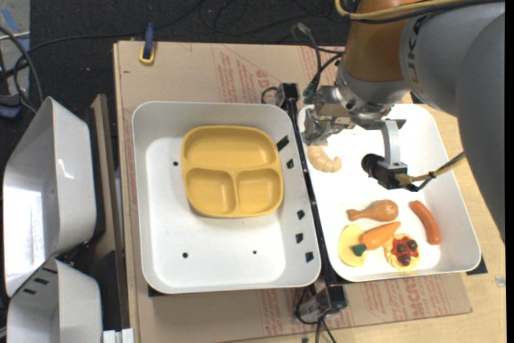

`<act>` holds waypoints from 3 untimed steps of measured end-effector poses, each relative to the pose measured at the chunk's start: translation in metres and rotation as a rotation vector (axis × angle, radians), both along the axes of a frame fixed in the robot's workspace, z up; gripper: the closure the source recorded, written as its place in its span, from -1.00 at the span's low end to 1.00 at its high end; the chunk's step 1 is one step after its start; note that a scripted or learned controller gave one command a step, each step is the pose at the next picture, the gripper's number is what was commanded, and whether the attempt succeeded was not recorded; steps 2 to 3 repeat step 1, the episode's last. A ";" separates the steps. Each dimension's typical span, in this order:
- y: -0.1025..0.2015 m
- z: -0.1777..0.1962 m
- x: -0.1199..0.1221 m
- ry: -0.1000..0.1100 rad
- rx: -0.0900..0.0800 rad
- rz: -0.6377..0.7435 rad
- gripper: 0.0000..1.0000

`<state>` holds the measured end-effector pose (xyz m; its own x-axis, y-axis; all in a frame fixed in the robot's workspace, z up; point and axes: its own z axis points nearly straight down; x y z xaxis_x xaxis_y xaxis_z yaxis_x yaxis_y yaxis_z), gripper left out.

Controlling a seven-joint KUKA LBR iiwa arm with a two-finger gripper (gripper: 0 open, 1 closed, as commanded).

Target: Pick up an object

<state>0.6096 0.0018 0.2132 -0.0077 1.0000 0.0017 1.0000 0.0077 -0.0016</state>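
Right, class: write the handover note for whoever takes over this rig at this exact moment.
Claw: low over the top left corner of the right white bin, just above the pale curved croissant-shaped toy; nothing seen held.
Also in the right bin: brown toy drumstick, red toy sausage, orange toy carrot, yellow round toy slice, small red-and-yellow toy.
Left white bin: yellow plastic divided plate.
Done: approach.
Left: grasp and lift an object.

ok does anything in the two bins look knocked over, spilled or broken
Nothing stands out. The yellow divided tray lies flat in the left bin; the toy foods, including a croissant and drumstick, lie loosely but intact in the right bin.
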 end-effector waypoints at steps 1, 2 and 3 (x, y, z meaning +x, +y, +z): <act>0.062 0.010 -0.009 -0.002 0.000 0.001 1.00; 0.062 0.010 -0.009 -0.002 0.000 0.001 1.00; 0.062 0.010 -0.009 -0.002 0.000 0.001 1.00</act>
